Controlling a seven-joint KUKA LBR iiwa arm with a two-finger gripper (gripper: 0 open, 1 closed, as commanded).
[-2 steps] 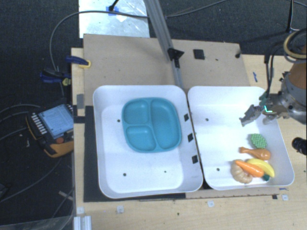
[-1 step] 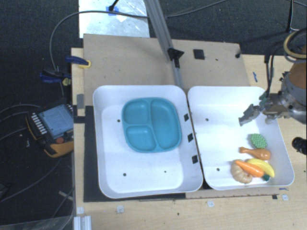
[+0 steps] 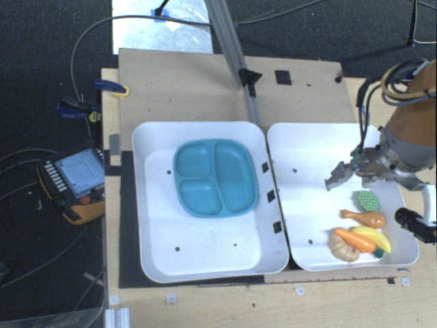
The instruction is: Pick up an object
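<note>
Here's the arm reaching in from the right, orange band up by the edge, and the gripper hangs over the right bin with its dark tip pointing left across bare white floor. How its fingers stand I cannot tell at this size; nothing is seen between them.

The toy food sits bunched in the near right corner of that bin (likely where loose pieces slide and pile against the wall): a green knobbly piece, a brown drumstick just below it, then a carrot lying across a banana, with a tan bread-like lump touching them on the left.

Over in the left bin lies a blue divided plate, flat, nothing in its compartments.

So where is the target against the claw? The green piece is nearest, just beside and nearer the camera than the tip, to its right. My read: a short pull back toward the corner is needed before descending.
</note>
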